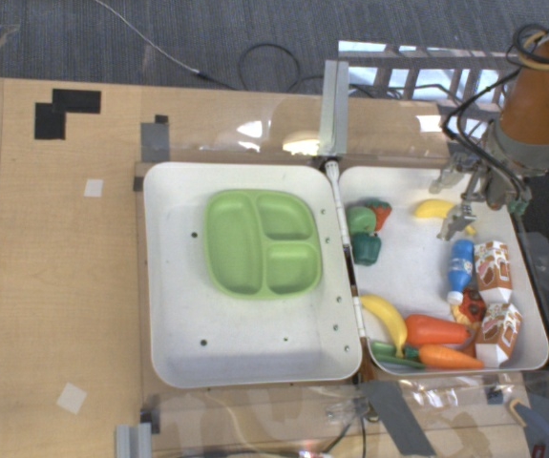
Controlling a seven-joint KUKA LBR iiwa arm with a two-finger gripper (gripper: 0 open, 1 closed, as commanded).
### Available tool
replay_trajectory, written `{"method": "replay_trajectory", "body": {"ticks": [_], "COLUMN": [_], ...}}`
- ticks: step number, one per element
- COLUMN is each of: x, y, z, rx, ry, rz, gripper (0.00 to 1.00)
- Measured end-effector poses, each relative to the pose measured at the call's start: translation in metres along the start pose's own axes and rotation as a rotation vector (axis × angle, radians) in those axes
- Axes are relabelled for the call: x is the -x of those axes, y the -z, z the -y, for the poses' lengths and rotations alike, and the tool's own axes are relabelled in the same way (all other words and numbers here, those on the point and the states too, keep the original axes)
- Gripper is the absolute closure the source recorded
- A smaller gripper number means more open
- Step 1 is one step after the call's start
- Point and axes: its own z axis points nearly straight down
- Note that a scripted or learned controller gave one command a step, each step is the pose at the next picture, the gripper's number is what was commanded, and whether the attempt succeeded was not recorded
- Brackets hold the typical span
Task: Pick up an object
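Note:
My gripper [455, 203] hangs over the back right part of the right bin [403, 265], below the grey arm with its orange band [541, 98]. Its fingers stand open with nothing between them. A small yellow banana piece [432, 209] lies just left of the fingertips. A blue bottle [460, 265] lies just in front of them, beside a milk carton [492, 263]. At the bin's left wall sit two green peppers [361, 219] [366, 248], and a red piece [381, 214] lies by the first pepper.
The right bin's front holds a banana [387, 318], two carrots [436, 330] [451, 357], a second carton [501, 330] and a small red item [472, 305]. The left bin [174, 332] bears a green divided plate [262, 241]. A metal post [334, 108] stands behind the bins.

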Motion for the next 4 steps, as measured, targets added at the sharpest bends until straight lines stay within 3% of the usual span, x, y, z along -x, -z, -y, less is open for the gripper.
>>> {"method": "replay_trajectory", "body": {"ticks": [1, 2, 3, 4], "x": [-0.066, -0.106, -0.100, -0.163], "y": [-0.053, -0.051, -0.036, -0.047], "z": [0.027, -0.004, -0.005, -0.008], "rx": [-0.001, 0.000, -0.001, -0.003], "ry": [-0.028, -0.063, -0.058, 0.038], "rz": [-0.003, -0.004, 0.017, 0.011], "gripper": [0.00, 0.00, 1.00, 1.00]}}
